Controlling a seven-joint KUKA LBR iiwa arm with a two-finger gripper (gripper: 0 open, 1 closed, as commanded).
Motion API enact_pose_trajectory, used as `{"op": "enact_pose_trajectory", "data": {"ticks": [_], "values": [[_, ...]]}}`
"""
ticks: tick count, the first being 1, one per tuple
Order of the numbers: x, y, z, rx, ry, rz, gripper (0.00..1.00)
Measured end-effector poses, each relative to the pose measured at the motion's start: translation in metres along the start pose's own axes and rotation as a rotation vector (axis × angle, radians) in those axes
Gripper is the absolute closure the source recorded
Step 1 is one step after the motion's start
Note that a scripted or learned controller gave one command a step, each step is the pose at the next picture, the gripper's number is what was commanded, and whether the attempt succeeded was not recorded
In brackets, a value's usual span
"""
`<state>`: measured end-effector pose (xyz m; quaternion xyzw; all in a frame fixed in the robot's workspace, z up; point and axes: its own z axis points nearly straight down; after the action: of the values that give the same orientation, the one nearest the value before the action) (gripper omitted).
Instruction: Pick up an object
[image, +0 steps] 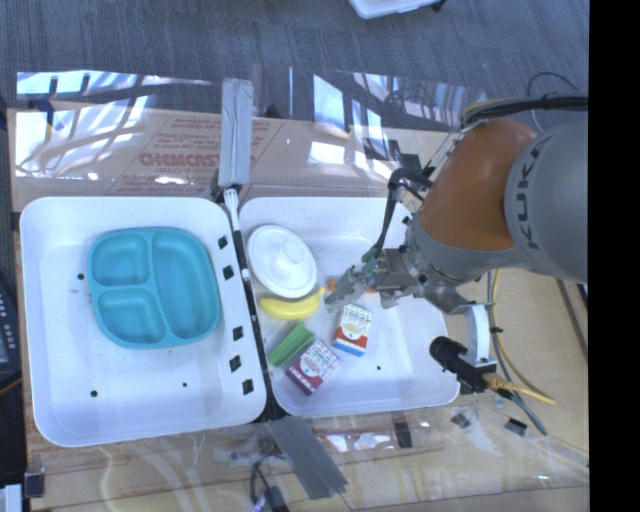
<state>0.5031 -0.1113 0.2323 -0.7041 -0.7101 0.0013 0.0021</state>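
Observation:
The right bin (410, 385) holds several small things. A white round bowl (283, 260) sits at its upper left, with a yellow banana-shaped piece (290, 306) just below it. Below that lies a green block (290, 345) and a dark red carton (313, 366). A white, red and blue carton (353, 330) rests near the middle. My gripper (347, 286) hangs low over the bin's middle, just right of the banana and above the white carton. I see nothing held in it.
The left bin (50, 400) bears a blue divided plate (155, 285). A ridge with black clips (240, 330) separates the two bins. The grey and orange arm (480, 200) covers the right bin's upper right part. Cables lie on the bench at the right.

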Motion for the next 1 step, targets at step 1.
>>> {"op": "enact_pose_trajectory", "data": {"ticks": [1], "values": [[0.0006, 0.0006, -0.0094, 0.002, 0.0, -0.006, 1.0]]}}
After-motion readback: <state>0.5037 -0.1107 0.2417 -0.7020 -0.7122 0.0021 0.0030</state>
